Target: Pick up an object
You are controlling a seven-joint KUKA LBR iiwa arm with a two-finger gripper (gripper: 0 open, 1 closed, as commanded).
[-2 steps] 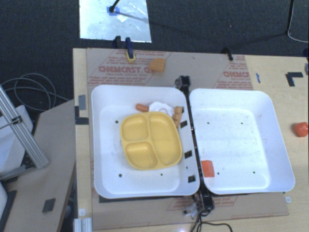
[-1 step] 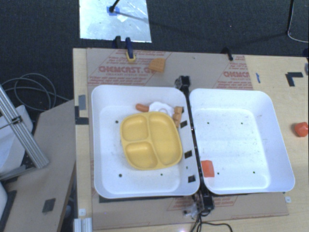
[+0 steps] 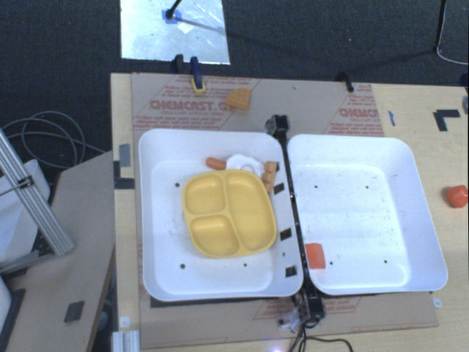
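A yellow three-compartment plate (image 3: 227, 214) lies in the middle of the left bin (image 3: 157, 196). Just behind it sit a small orange sausage-like piece (image 3: 215, 163), a white cup-like item (image 3: 244, 165) and a tan block (image 3: 270, 174) near the bin's right wall. A red-orange block (image 3: 314, 255) rests at the front left corner of the right bin (image 3: 410, 218).
A tan waffle-like piece (image 3: 238, 99) lies on the cardboard behind the left bin. An orange block (image 3: 456, 196) sits on the bench right of the right bin. Clamps hold the bins at the back edge (image 3: 277, 124) and front (image 3: 308, 306). Cables lie at the left.
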